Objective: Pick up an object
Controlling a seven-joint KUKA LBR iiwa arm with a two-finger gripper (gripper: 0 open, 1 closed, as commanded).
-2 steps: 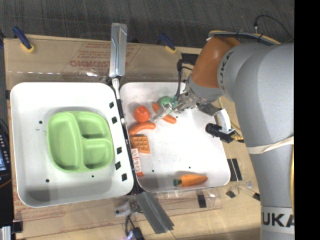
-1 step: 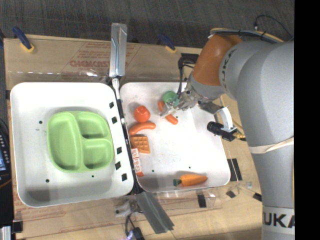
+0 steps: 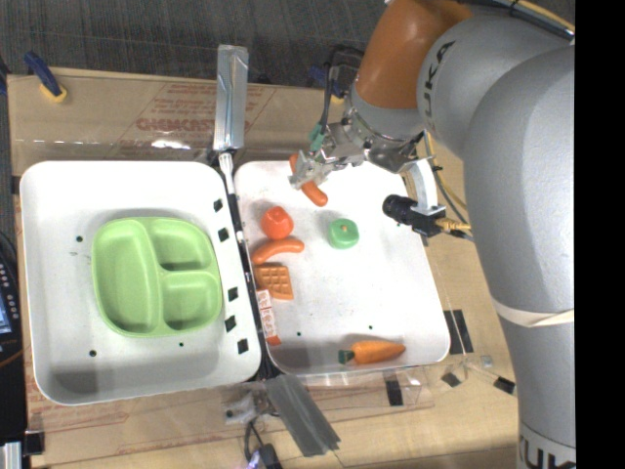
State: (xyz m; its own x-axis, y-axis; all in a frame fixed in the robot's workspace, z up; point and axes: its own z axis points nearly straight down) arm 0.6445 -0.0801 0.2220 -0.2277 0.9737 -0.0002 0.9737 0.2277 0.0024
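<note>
Two white bins on the tabletop: left bin with one green divided tray, right bin with six small items. Tool low over the right bin's far-left corner, an orange sausage-like piece just under its tip; grip not discernible. Nearby: red tomato, orange hot dog, waffle, green round piece. Carrot against the near wall. Open floor mid-right.

Right bin with tomato, carrot, green piece; green tray in left bin.
</note>
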